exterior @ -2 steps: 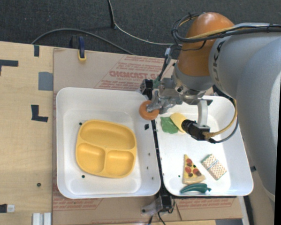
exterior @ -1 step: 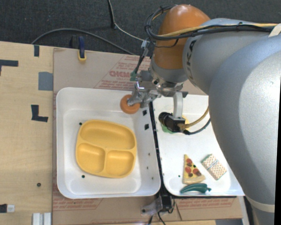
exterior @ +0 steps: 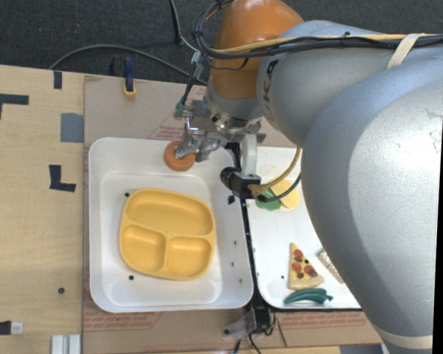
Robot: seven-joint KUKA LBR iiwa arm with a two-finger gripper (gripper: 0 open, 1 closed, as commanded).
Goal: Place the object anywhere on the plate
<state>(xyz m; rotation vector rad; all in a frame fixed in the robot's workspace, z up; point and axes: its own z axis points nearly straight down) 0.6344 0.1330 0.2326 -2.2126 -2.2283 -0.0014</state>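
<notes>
end effector [exterior: 187, 150]: closed on orange round object [exterior: 178, 158] | position: above left bin [exterior: 101, 203] far rim | plate [exterior: 167, 232]: yellow, three compartments, apart from object

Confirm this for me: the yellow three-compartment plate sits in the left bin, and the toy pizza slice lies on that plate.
One part is wrong. The yellow three-compartment plate does sit in the left bin, but the toy pizza slice is not on it. The camera view shows the slice lying on the floor of the right bin, beside a green toy vegetable.
</notes>
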